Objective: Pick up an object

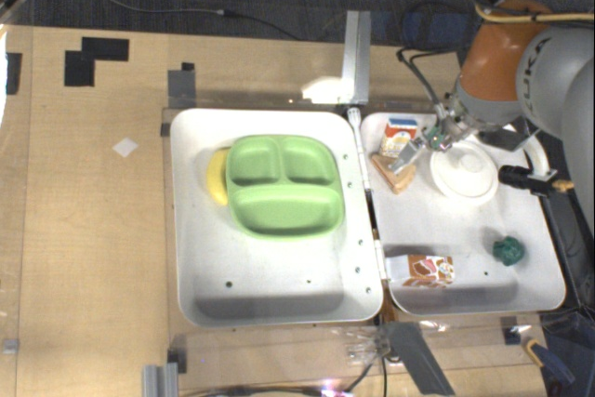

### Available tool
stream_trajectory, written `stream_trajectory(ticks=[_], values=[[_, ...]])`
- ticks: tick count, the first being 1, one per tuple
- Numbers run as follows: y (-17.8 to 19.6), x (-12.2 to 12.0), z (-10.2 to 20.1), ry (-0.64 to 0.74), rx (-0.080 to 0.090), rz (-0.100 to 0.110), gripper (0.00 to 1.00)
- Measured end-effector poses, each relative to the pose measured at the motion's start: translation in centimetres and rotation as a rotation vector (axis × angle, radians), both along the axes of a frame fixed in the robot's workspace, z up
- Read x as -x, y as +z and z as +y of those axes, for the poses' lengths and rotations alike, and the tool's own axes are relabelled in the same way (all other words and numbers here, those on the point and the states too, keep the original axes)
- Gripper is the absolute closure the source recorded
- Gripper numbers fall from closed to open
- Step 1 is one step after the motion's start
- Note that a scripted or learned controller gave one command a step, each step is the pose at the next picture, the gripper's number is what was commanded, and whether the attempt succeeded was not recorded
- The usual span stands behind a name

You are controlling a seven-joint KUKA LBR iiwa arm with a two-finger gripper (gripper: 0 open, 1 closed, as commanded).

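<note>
In the upper right bin, the pincer (416, 153) hangs low over a tan wedge (394, 174); its opening I cannot tell. Better to centre squarely over the wedge, avoiding the nearby carton (400, 133).

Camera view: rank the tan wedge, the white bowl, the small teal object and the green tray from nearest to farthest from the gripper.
From the gripper:
1. Tan wedge, right beneath its tip at the right bin's upper left.
2. White bowl, just to the right of it.
3. Green tray, across the divider in the left bin.
4. Small teal object, right bin's lower right. Items 3 and 4 are close to call.
</note>
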State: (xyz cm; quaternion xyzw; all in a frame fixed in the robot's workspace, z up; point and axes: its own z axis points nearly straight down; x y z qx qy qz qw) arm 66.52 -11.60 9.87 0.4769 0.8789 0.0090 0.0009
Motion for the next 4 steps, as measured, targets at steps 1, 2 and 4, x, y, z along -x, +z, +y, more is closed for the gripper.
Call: stream_trajectory(ticks=[1, 2, 4], values=[[0.1, 2.5, -0.9, -0.042, 0.013, -0.024, 0.0], [3.8, -0.6, 2.9, -0.039, 0.015, 0.0, 0.0], [0.3, 2.0, 2.5, 0.118, 0.018, -0.012, 1.0]])
